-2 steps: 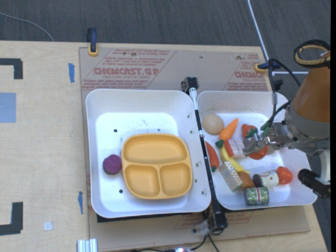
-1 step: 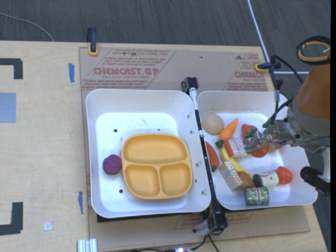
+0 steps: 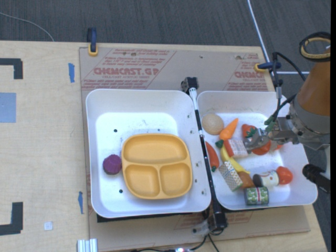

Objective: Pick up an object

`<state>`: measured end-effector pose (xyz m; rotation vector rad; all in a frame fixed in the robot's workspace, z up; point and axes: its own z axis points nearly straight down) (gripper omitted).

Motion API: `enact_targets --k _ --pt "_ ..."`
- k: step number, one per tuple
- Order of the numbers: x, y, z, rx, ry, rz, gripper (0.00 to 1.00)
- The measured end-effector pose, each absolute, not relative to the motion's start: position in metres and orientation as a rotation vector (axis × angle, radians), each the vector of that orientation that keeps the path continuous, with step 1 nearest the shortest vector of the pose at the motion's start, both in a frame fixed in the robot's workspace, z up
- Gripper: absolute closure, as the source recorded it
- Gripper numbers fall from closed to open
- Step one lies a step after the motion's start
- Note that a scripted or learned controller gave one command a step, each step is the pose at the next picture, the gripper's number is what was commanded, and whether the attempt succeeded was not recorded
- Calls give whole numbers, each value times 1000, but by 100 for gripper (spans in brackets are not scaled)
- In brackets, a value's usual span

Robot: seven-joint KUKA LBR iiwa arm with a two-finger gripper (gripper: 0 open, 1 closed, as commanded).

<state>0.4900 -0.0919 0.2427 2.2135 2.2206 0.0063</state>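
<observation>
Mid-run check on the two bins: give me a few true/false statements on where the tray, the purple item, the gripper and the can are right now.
1. The yellow divided tray lies in the left bin. True.
2. The purple object sits inside one of the tray's compartments. False: it lies on the bin floor, by the tray's left edge.
3. The gripper is over the right bin, among the toy foods. True.
4. The green can stands upright in the left bin. False: it lies on its side near the right bin's front edge.
5. The carrot lies right of the beige round object. True.
</observation>
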Motion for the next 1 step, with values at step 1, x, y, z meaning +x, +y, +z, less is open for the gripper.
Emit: enact_targets --k 1 --pt "480 -5 201 2221 2224 1 100"
